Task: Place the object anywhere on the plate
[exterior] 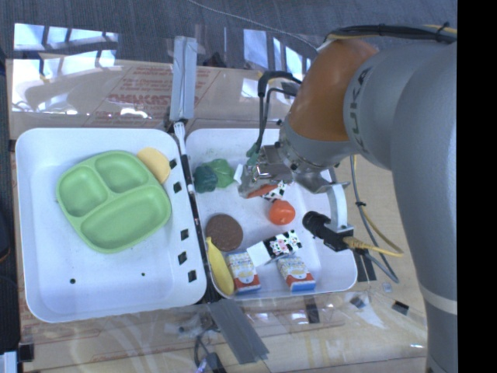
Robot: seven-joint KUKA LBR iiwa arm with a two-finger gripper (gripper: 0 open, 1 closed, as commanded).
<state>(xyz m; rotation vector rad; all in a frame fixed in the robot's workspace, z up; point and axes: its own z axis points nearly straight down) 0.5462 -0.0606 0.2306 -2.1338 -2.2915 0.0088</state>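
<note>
Left bin [46, 286]: green divided plate [114, 199], with a yellow lemon-like piece [155, 162] touching its far right rim. Right bin [342, 274]: gripper [260, 179] low over the far middle, just above an orange-red tomato-like object [281, 211]; whether the fingers are apart or together cannot be told. Near the dividing wall lie green leafy pieces [212, 174], a brown round cookie [224, 230] and a banana [218, 266]; two small cartons [268, 272] sit along the near edge.

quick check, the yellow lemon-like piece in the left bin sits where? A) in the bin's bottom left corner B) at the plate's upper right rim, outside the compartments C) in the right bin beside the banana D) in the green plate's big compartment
B: the yellow rounded lemon-like piece lies against the upper right rim of the green three-compartment plastic plate, outside the compartments.
</note>
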